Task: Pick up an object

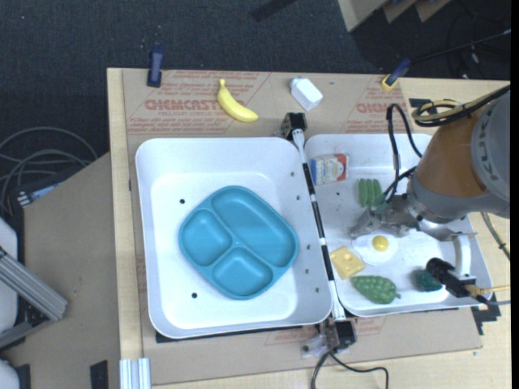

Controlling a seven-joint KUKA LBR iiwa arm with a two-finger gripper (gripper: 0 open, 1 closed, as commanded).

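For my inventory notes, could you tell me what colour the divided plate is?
Light blue; the divided plate shows clearly in the camera view.

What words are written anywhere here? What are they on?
"CHEMCAST", red letters on the brown board behind the bins, left of the banana.
The same red print repeats on the board's right side, too broken up to read.
Small carton in the right bin: print too blurred to read.

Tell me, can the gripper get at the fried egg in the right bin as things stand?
Probably yes. The gripper sits just above the fried egg, nothing lies over it, and the cheese slice beside it leaves its top open.
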